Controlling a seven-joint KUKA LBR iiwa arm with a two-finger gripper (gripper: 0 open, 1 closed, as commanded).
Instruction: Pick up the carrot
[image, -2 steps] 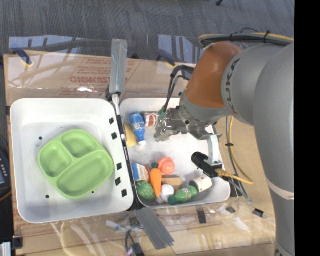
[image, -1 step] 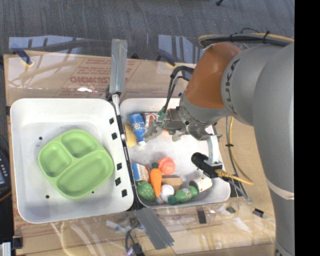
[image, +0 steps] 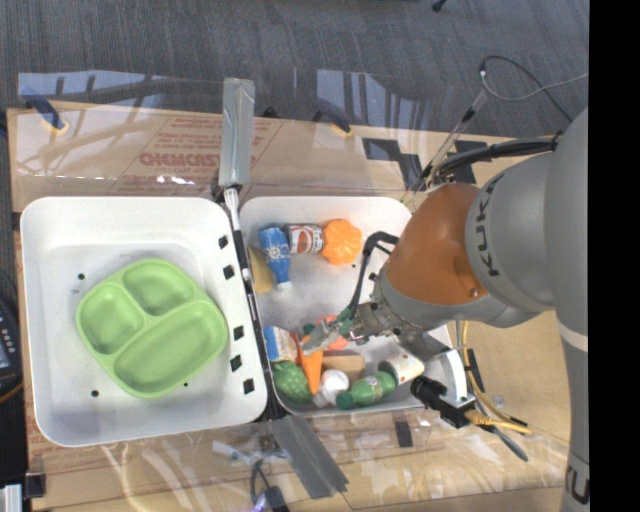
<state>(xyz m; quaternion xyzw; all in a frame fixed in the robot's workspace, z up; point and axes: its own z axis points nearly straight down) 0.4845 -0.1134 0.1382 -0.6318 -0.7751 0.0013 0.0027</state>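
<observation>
The carrot (image: 312, 370) is a short orange cone lying in the front left part of the right bin (image: 390, 212), between a green round item (image: 291, 380) and a white piece (image: 334, 381). My gripper (image: 342, 326) hangs low over the bin, just above and to the right of the carrot, with its tip close to the carrot's upper end. The arm's orange band (image: 435, 255) and grey wrist cover the right half of the bin.
A blue can (image: 275, 250), a brown bottle (image: 306, 240) and an orange round fruit (image: 342, 241) lie at the back of the right bin. A green item (image: 365, 391) and a pale cylinder (image: 405, 371) lie along its front wall. The left bin (image: 50, 240) holds a green divided plate (image: 152, 326).
</observation>
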